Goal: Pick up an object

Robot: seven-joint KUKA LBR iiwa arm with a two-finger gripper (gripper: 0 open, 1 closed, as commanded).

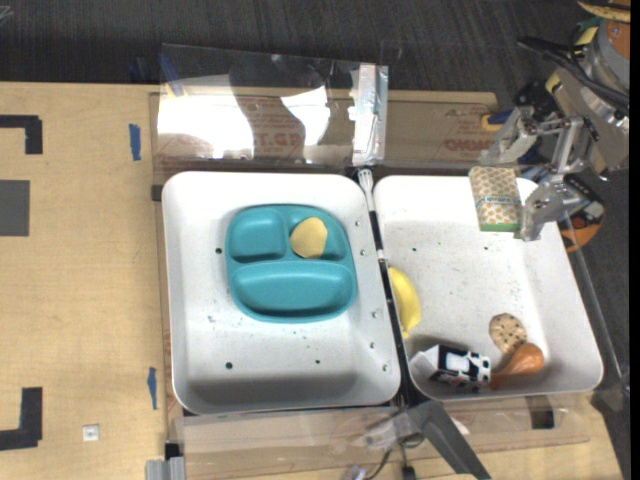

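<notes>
Bench surface: pale wood board with black tape marks at the left edge and blue tape tabs; dark carpet beyond. Two shallow white bins are set side by side, with a clear plastic sheet and cardboard standing behind them.

Left bin [200, 358]: a teal divided tray [285, 286] is placed near the middle, with a yellow rounded item [309, 237] lying in its upper right compartment.

Right bin [470, 268]: speckled floor. A yellow banana-like item [404, 299] is seen against the left wall. A black-and-white toy [461, 366] is lodged in the near corner; just to its right an orange-brown carrot-like item [520, 361] lies, touching a tan speckled cookie-like piece [506, 328].

Task item: a small flat packet [497, 199], cream with a fine green pattern and a pale label patch, is seen at the far right part of the right bin, upright or tilted; which cannot be told.

Gripper [548, 200]: metal fingers are seen apart, one [533, 213] just right of the packet, another behind it. Whether the packet is clamped between them cannot be told.
</notes>
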